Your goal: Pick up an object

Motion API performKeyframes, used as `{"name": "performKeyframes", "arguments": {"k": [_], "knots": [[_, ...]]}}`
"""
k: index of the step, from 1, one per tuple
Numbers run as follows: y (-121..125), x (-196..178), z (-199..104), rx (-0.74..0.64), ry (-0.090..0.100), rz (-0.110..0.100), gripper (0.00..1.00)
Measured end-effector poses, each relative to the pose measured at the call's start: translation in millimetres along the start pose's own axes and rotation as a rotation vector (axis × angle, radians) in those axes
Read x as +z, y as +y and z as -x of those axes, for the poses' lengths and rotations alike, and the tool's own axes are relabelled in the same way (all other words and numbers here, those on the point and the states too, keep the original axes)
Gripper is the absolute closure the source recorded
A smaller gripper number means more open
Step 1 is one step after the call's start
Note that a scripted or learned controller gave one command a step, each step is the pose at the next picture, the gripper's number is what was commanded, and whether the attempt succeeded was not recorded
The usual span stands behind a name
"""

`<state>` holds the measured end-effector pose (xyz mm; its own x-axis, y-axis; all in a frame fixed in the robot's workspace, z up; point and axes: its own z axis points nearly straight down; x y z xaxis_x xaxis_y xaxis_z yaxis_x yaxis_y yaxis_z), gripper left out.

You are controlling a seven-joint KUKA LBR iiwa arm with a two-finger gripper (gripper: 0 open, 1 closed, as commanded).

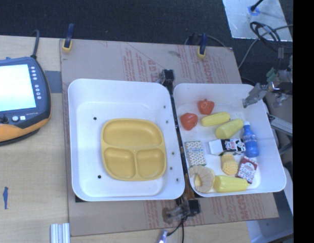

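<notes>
Camera view: gripper above right bin's edge

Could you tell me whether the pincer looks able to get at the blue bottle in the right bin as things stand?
Probably yes. The pincer sits at the right bin's upper right rim, and the blue bottle lies uncovered near that side, though it is crowded by the small carton beside it.

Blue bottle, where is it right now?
The blue bottle lies in the right bin, near its right wall, just right of the black-and-white carton and above the red packet.
</notes>
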<state>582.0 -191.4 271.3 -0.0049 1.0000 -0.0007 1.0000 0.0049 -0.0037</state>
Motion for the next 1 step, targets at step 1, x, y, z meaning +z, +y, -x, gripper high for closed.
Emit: {"name": "performKeyframes", "arguments": {"k": [1], "knots": [[55.4,162.5,19.8,-0.003,0.0,-0.004,0.0]]}}
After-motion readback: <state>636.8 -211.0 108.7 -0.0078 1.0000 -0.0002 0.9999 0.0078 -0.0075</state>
